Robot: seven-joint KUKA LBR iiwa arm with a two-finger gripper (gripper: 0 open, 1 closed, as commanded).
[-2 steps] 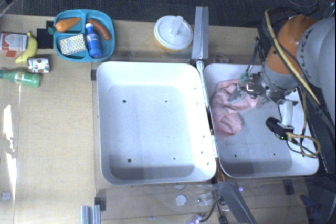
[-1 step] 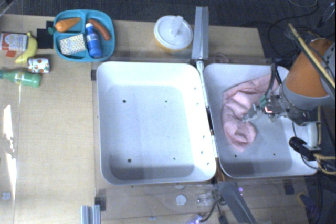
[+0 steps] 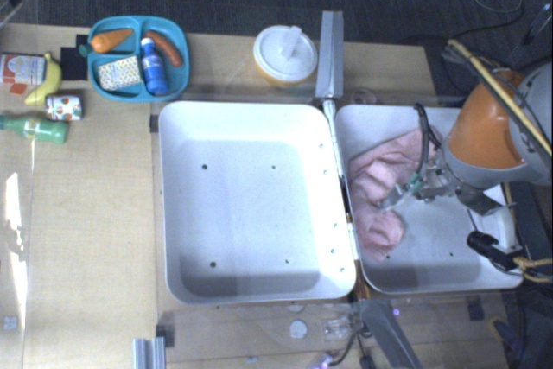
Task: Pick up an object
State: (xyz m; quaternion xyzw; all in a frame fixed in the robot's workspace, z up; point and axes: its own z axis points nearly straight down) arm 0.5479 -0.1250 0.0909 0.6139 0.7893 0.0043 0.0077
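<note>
Camera view looks down on my desk, where two shallow white bins sit side by side. The left bin shows only its bare white floor. In the right bin lies a pink cloth, crumpled, spread along the bin's left half, with one bunched lump toward the near-left corner.

My arm comes in from the right, its orange band above the wrist, and my tool is down over the right bin, at the right edge of the pink cloth. The tip looks to be touching or just above the fabric. I cannot tell from this angle whether the tool is apart or together, nor whether any cloth is caught in it.

Beyond the bins, at the far-left corner of the desk, a blue divided tray carries toy food and a small blue bottle. Left of it lie a yellow banana, a small can and a green bottle on its side. A white lidded cup stands behind the bins, near where they meet.
</note>
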